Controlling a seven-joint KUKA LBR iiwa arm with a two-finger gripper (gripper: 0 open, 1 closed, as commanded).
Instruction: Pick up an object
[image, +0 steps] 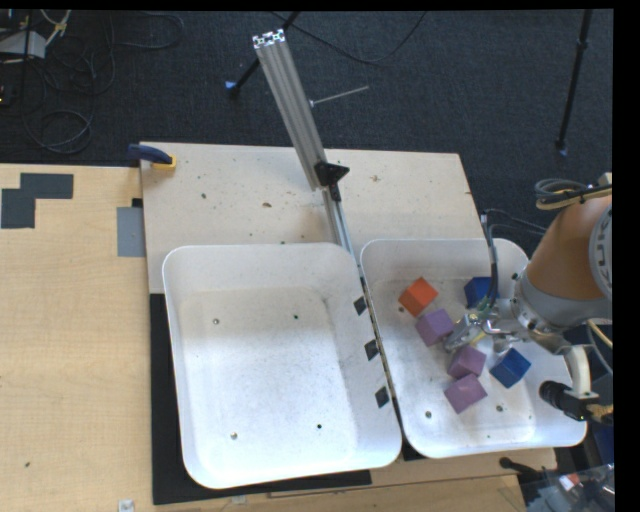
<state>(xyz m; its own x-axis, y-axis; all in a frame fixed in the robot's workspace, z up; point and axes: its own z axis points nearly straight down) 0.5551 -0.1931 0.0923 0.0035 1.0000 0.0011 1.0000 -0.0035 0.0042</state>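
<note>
The arm (572, 262) enters from the right edge and reaches down into the right bin (440, 440). Its orange band sits above the bin's right rim. The grey wrist points left and downward, and the gripper (472, 332) is low among the blocks near the bin's centre. Whether the claw is released or clenched cannot be told: the metal parts are small and blurred against the blocks. No block is seen between them.

Contents, left to right:

- Left bin (200, 290): white, shallow, its floor marked by a few dark specks.
- Right bin: six blocks in all.
  - One orange block (419, 295), toward the bin's far left part, apart from the gripper.
  - Three purple blocks. The first (434, 326) lies just below the orange one and just left of the gripper. The second (466, 361) lies directly below the gripper, touching or nearly touching it. The third (465, 392) lies nearer the bin's near edge, just beside the second.
  - Two blue blocks. One (479, 291) lies toward the far edge, just above the gripper and partly hidden by the wrist. The other (511, 367) lies toward the right rim, below the wrist.

The two bins stand side by side with rims touching along the centre line. A slanted aluminium bar (290, 95) rises behind them from the bench's (240, 190) far part. A blue and yellow clamp (152, 156) sits at the bench's far left corner.
</note>
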